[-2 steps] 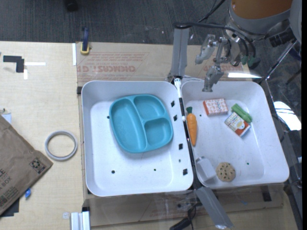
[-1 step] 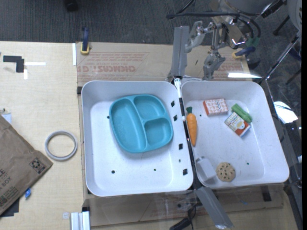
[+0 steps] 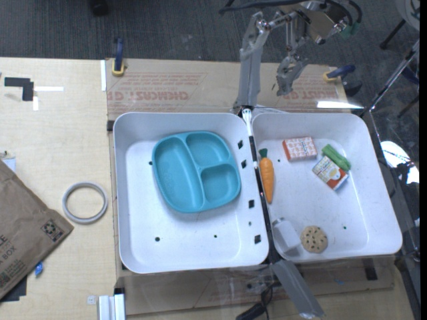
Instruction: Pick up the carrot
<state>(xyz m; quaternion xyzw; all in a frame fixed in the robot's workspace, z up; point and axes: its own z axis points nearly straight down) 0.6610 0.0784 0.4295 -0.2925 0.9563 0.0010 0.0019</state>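
The carrot, orange with a green top, lies lengthwise in the right bin, close against its left wall and next to the divider between the bins. My gripper hangs high above the far edge of the bins, over the back of the divider. It is open, with nothing between its fingers. The carrot lies well in front of it and below it, untouched.
The right bin also holds a pink box, a green item, a small carton, a cookie and a pale block. A blue divided plate sits in the left bin. A tape roll lies on the bench.
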